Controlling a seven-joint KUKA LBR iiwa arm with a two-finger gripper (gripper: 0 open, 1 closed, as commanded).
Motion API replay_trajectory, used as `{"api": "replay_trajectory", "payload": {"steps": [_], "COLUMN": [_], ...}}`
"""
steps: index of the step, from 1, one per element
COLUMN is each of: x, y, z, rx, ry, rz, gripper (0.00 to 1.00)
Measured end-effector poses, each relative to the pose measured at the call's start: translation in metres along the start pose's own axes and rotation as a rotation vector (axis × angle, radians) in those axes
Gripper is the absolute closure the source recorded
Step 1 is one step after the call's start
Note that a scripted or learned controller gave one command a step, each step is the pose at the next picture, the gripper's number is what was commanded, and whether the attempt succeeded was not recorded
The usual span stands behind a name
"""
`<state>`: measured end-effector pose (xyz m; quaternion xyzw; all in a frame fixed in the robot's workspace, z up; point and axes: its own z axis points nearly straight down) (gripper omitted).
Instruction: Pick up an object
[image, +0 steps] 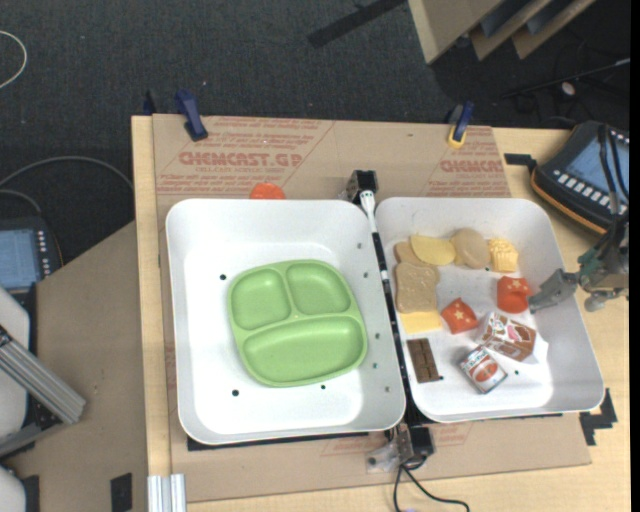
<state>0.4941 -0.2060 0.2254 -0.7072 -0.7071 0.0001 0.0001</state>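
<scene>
The right white bin holds several toy foods. Among them are a tan bread slice, a yellow wedge, a red block, a red piece, a brown bar, a small can and a red-and-white packet. My gripper reaches in over the bin's right rim, just right of the red piece. It is open, with nothing between its fingers. Most of the arm is cut off by the view's right edge.
The left white bin holds a green divided plate. At the back of the right bin lie a pale yellow piece, a tan round piece and a yellow piece. A black and orange device sits at the far right.
</scene>
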Motion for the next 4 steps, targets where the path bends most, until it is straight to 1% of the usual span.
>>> {"api": "replay_trajectory", "payload": {"steps": [1, 2, 3, 4], "x": [0.045, 0.101, 0.099, 0.110], "y": [0.059, 0.050, 0.051, 0.050], "z": [0.094, 0.142, 0.131, -0.011], "rx": [-0.001, 0.003, -0.002, -0.015], "ry": [0.001, 0.002, -0.001, -0.002], "rz": [-0.005, -0.002, 0.000, -0.003], "gripper": [0.00, 0.00, 1.00, 1.00]}}
